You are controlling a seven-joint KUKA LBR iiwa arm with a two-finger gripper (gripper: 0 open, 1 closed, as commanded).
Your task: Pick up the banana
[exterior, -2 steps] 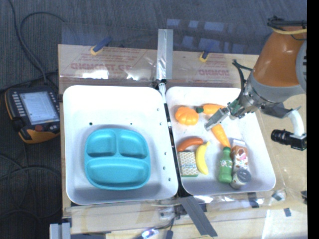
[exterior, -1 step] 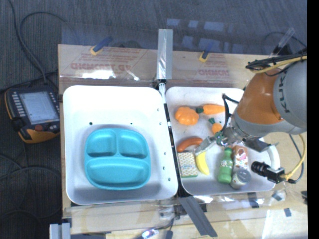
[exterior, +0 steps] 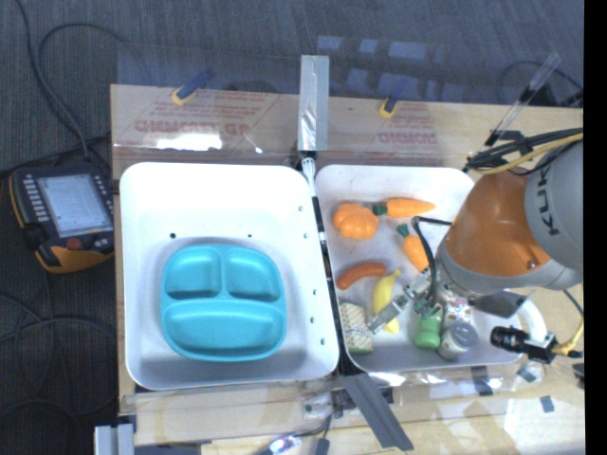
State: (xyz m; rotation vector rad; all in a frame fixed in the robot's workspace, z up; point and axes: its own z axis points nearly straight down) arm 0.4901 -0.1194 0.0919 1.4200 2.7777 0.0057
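The banana [exterior: 382, 292] is a small yellow piece lying in the right bin [exterior: 446, 180], near its middle. A brown-red sausage [exterior: 361, 274] lies just left of it, touching or nearly so. My gripper [exterior: 391, 315] is low in the bin, right at the banana's lower end and reaching in from the right under the orange wrist band. Its grey metal tip points toward the lower left, between the banana and a tan waffle-like piece [exterior: 354, 326]. Whether it touches the banana is hidden by the slant of the view.
The right bin also holds an orange pumpkin [exterior: 355, 220], two carrots [exterior: 408, 207] [exterior: 415, 251], a green bottle [exterior: 429, 331] and a small can [exterior: 460, 334] under the arm. The left bin [exterior: 152, 197] carries a blue divided plate [exterior: 224, 299].
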